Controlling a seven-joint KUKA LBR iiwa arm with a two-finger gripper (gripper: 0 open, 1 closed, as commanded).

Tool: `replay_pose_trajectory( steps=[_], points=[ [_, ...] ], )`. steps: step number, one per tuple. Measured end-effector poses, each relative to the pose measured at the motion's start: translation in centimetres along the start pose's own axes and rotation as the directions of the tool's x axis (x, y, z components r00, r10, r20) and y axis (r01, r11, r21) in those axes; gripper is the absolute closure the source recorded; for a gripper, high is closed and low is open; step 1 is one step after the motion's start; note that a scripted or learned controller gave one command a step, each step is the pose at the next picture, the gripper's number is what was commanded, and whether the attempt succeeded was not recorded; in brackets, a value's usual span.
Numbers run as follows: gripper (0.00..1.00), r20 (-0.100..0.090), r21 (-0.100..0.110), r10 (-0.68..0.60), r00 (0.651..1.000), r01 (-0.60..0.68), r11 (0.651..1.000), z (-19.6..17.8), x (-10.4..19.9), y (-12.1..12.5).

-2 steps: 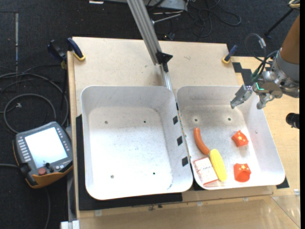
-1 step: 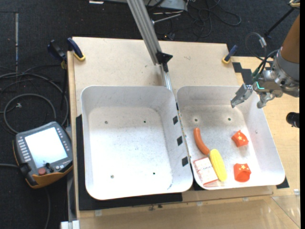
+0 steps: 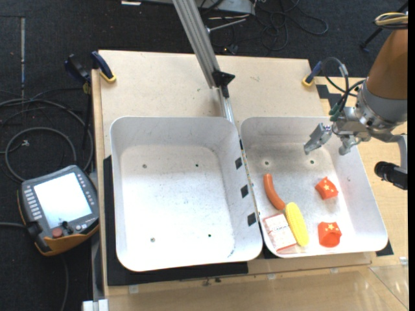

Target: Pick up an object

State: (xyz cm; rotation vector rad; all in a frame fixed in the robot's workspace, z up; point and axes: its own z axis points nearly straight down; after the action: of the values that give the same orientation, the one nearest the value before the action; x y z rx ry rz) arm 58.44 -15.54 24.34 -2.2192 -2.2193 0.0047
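A: Where is the hand [image 3: 331,138] hanging right now?

B: It is hovering over the back part of the right bin [image 3: 373,193], coming in from the right on the grey arm [image 3: 388,76]. Its two fingers are standing apart, and nothing is sitting between them.

A: And what is lying in that bin?

B: An orange sausage [image 3: 273,191] is lying near the middle, and a yellow corn cob [image 3: 296,223] is resting just in front of it, overlapping a white and red card [image 3: 279,232]. Two red pieces are sitting to the right: one red block [image 3: 326,188] further back, another red block [image 3: 330,233] near the front wall. All of them are lying well apart from the hand.

A: And the left bin [image 3: 117,173]?

B: It is sitting beside the right one on the worktop [image 3: 168,83], their walls touching.
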Motion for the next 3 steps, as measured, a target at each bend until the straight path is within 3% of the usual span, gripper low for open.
replay_pose_trajectory(
  steps=[2, 3],
  points=[
    [0.0, -0.001, 0.001, 0.002, 1.0, -0.002, 1.0, 9.5, -0.1, -0.7],
    [1.0, 0.0, -0.006, 0.001, 1.0, -0.001, 1.0, 8.1, -0.1, -0.5]
  ],
)
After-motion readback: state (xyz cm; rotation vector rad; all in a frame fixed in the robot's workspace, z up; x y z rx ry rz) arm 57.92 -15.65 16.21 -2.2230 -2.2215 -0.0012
